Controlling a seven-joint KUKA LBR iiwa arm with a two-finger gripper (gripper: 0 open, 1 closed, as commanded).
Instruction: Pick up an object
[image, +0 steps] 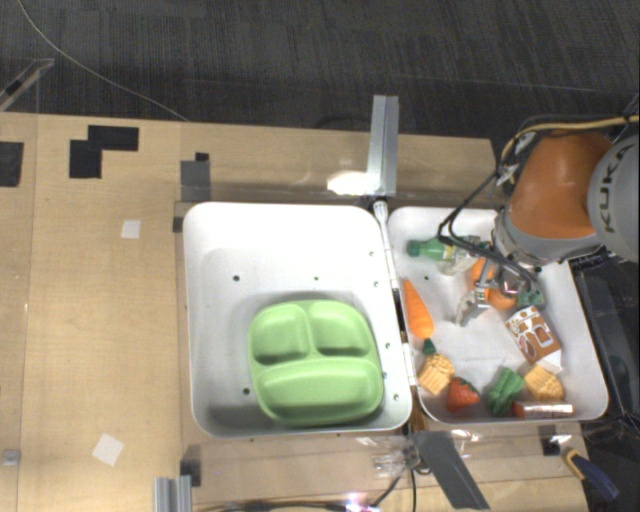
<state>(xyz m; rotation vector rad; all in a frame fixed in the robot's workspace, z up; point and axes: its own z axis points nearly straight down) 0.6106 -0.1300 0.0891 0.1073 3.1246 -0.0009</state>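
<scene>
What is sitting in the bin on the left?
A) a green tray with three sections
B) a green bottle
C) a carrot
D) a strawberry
A: the green tray with its three sections lies in the left bin, while the carrot and the other toy foods lie in the right bin.

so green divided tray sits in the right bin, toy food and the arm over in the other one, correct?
Not quite. The camera view shows the green divided tray in the left bin, not the right. The rest holds: the toy carrot, strawberry and other toy food lie in the right bin, and the gripper is down over that bin.
</scene>
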